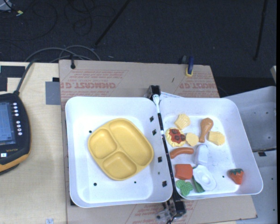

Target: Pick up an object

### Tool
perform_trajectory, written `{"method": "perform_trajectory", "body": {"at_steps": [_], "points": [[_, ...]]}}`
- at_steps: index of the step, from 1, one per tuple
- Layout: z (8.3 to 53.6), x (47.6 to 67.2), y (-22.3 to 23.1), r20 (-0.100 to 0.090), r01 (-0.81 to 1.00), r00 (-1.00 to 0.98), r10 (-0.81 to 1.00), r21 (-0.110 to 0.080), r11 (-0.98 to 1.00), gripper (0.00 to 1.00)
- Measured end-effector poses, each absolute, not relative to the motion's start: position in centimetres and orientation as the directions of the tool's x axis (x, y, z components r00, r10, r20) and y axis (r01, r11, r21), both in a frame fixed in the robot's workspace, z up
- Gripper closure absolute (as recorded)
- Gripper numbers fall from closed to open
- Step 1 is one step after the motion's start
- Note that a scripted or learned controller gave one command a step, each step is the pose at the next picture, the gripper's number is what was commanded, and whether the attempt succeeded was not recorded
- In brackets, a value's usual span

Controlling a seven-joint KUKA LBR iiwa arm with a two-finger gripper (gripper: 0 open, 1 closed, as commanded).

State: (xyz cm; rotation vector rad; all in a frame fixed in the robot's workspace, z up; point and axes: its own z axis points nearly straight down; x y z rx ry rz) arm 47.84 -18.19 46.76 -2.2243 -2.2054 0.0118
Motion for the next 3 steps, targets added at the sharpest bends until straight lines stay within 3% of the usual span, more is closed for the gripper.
{"method": "perform_trajectory", "body": {"at_steps": [1, 2, 3], "points": [[30.7, 47.4, -16.5, 0.007, 1.0, -0.001, 1.0, -0.02, 0.001, 1.0], [44.6, 47.8, -11.2, -0.002, 1.0, -0.004, 1.0, 0.01, 0.004, 1.0], [52.9, 47.7, 0.7, 0.002, 1.0, -0.012, 1.0, 0.004, 0.012, 1.0]]}}
